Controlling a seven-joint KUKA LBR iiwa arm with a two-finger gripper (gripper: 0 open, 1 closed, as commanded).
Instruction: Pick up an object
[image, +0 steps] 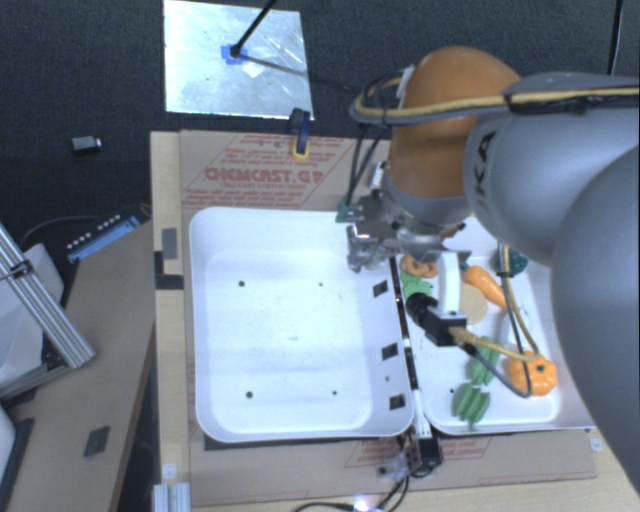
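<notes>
Can't tell how open the grey gripper (378, 245) is or if it's holding anything, so I'd centre it over the long orange carrot-shaped toy (486, 286) in the shallow white bin (510, 424) under the arm, clear of the wall, before dropping.

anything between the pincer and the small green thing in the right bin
Nothing visible does. The pincer hangs over the far end of the shallow white right bin, and the small green piece lies right beside it there.

Only legible txt: red "CHEMCAST", then approx "G P", on brown sheet (262, 172) at back edge. More red print at front edge, unreadable.
</notes>
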